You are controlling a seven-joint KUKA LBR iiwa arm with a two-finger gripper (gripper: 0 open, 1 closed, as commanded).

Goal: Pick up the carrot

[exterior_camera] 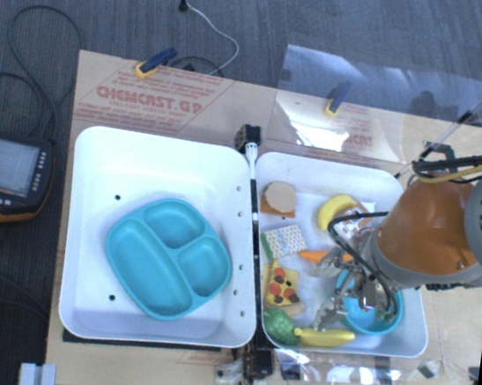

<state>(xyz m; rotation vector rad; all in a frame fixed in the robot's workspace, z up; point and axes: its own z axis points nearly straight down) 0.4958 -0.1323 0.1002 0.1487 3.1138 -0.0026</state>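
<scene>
The carrot (312,256) is a small orange piece lying in the middle of the right bin (406,344), just right of a checkered wafer (286,238). My gripper (338,297) hangs low in that bin, under the orange wrist band (426,235). It is just right of and slightly nearer than the carrot, over the rim of a blue bowl (379,318). The wrist and cables hide the carrot's right end. Nothing shows held in the gripper.
The right bin also holds a round bread piece (280,199), a yellow banana (338,211), a pizza slice (281,286), a green vegetable (280,328) and a long yellow piece (325,337). A blue divided plate (169,257) lies in the left bin (103,159).
</scene>
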